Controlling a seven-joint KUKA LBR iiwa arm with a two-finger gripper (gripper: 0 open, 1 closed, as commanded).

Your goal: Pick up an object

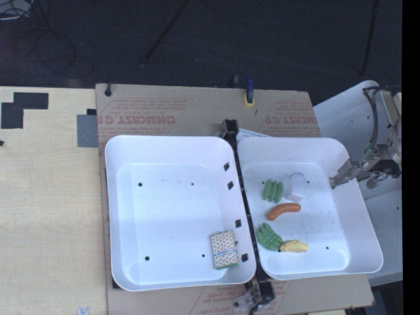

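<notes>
The right bin [354,241] holds a ridged green piece [273,190], an orange sausage-shaped toy [283,210], a second green piece [267,236] and a yellow corn-like piece [293,246] touching it. A pale, translucent item [296,184] lies beside the upper green piece. A small patterned box [224,249] rests in the left bin [131,254] near its front right corner. My gripper [338,178] hovers over the right bin's right rim, well to the right of the toys and apart from them.
A black clip strip [241,202] runs along the seam between the bins. The bins sit on a brown cardboard sheet [164,113]. A blue and yellow clamp [249,92] stands at the cardboard's far edge. Pale wooden bench [46,209] lies to the left.
</notes>
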